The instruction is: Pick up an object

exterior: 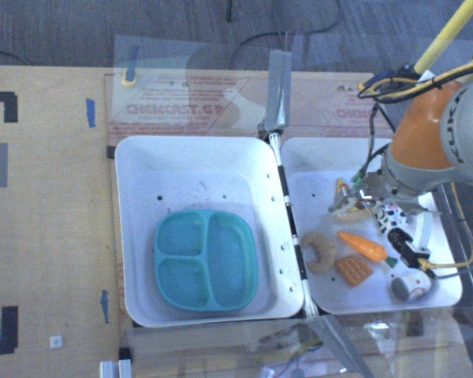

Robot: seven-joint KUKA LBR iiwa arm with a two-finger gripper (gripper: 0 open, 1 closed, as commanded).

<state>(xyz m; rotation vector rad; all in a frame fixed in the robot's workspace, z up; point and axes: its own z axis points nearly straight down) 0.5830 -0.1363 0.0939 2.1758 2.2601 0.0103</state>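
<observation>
Two white bins sit side by side on a tan bench, with grey floor and black cables beyond its far edge. Reaching in from the right, the arm (430,132) hangs low over the right bin (315,160), its gripper (361,195) near the bin's middle; whether it is open or shut cannot be told.

Just beside the gripper on the left lies a small pale toy (345,201), too blurred to name. A carrot (361,246) lies near the gripper on the viewer's side, with an orange waffle-like piece (353,270) just beside it and a brown curled item (322,252) to their left, close to the divider. A black-and-white spotted item (391,217) sits under the wrist, a dark piece (406,247) next to it, and a white cylinder (408,287) rests near the bin's front right corner.

The far half of the right bin lies bare. In the left bin (142,172), a teal divided plate (206,260) occupies the near half, well apart from the arm.
</observation>
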